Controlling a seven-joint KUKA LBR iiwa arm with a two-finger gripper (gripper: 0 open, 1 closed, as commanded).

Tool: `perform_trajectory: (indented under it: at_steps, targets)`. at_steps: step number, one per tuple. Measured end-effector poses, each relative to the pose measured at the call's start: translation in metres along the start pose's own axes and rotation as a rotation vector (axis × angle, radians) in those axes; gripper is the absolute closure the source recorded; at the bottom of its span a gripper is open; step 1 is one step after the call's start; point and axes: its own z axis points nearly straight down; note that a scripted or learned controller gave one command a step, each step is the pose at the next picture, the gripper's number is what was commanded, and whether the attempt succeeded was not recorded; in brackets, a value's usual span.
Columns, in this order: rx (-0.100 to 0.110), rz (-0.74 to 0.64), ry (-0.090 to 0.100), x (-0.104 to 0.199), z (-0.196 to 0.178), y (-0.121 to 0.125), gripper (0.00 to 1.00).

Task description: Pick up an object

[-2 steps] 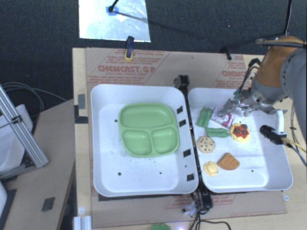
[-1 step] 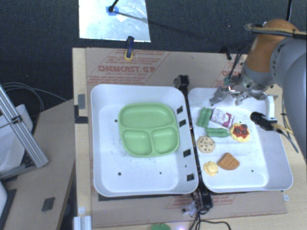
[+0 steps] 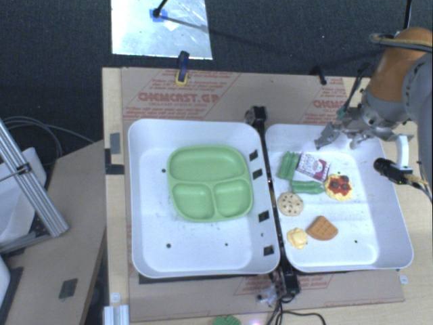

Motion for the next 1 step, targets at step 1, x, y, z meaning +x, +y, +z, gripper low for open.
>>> perform_trajectory:
  at_steps: [1]
  targets:
    - [0.01,0.0,0.005,0.0127,0.0471,-0.0828,0.0]
